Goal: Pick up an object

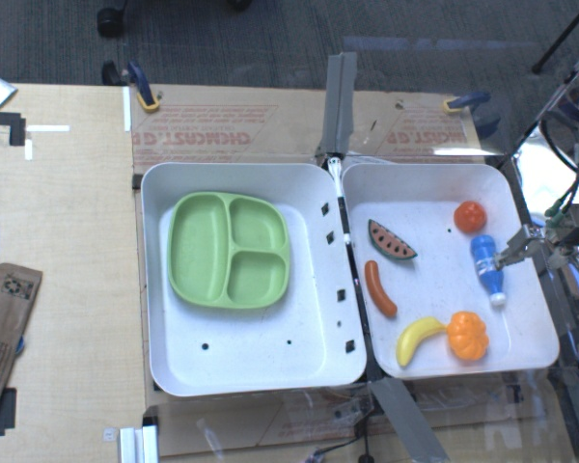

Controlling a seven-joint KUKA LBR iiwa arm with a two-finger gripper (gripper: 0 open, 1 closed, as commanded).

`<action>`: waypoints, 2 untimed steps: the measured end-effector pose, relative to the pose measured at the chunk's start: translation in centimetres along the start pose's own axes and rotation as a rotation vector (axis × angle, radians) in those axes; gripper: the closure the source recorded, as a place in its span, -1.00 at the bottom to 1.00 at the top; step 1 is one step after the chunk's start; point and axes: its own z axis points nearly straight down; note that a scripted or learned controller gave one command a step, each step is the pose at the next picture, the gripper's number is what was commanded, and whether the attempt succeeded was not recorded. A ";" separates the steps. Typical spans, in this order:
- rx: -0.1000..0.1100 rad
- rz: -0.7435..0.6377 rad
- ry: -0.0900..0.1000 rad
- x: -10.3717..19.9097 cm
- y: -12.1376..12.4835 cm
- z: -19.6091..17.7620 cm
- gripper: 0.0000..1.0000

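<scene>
Cardboard (222, 128) under bins: mirrored lettering, illegible

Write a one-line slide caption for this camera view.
Robot hand beside blue bottle in right bin of toy food; green plate in left bin.

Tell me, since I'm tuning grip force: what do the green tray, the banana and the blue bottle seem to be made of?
Green tray: looks like moulded plastic, matte, one even colour with rounded compartment ridges. Banana: probably a plastic or rubbery toy, smooth with a uniform yellow skin. Blue bottle: likely glossy plastic with a pale cap; too small to be sure.
</scene>
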 end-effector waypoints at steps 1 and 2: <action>-0.001 -0.035 0.000 -0.8 7.0 4.8 -1.00; 0.000 0.075 0.002 -3.6 10.2 13.2 -1.00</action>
